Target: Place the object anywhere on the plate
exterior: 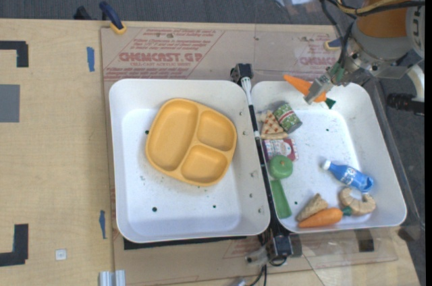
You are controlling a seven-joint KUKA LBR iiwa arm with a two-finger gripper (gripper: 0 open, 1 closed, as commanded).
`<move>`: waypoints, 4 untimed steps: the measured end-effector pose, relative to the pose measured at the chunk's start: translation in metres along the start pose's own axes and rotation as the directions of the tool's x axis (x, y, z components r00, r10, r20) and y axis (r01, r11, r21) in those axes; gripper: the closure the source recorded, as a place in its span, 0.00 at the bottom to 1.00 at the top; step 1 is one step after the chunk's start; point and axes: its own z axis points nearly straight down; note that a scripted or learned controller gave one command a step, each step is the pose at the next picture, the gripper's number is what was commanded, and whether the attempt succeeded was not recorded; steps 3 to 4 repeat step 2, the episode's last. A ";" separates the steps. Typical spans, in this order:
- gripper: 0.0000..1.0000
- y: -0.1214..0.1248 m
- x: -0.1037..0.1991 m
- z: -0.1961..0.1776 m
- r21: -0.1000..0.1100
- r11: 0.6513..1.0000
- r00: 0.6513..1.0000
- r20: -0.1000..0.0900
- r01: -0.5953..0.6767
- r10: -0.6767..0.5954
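1. Two shallow white bins sit side by side on the bench: the left bin (pixel 128 210) and the right bin (pixel 385 163), their inner rims touching along the middle.
2. In the left bin lies the plate (pixel 191 141), yellow-orange with three compartments, set a little toward the far side and turned at a slant. Nothing lies in any of its compartments.
3. The arm comes in from the upper right, its orange band showing above the grey wrist. The gripper (pixel 317 92) hangs over the far edge of the right bin, near its far left corner.
4. An orange carrot-like piece (pixel 297 83) sits right at the gripper's tip; its pointed end sticks out to the left. It seems to lie between the fingers, but I cannot tell for sure whether they grip it or only touch it, nor how wide they stand.
5. Along the left side of the right bin lie a green can (pixel 287 117), a waffle-patterned piece (pixel 271 123), a red-and-white packet (pixel 278 146) and a green spoon-shaped toy (pixel 280 177).
6. Toward the near right lie a blue bottle (pixel 349 175), a pale ring-shaped piece (pixel 357 202), a second carrot (pixel 321 217) and a brown wedge (pixel 312 205) touching it.
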 end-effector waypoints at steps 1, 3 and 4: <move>1.00 -0.018 0.092 -0.034 0.001 0.956 0.956 -0.006 -0.293 0.293; 0.00 -0.020 0.090 -0.032 0.004 0.955 0.955 -0.004 -0.297 0.297; 0.00 -0.020 0.090 -0.032 0.004 0.955 0.955 -0.004 -0.297 0.297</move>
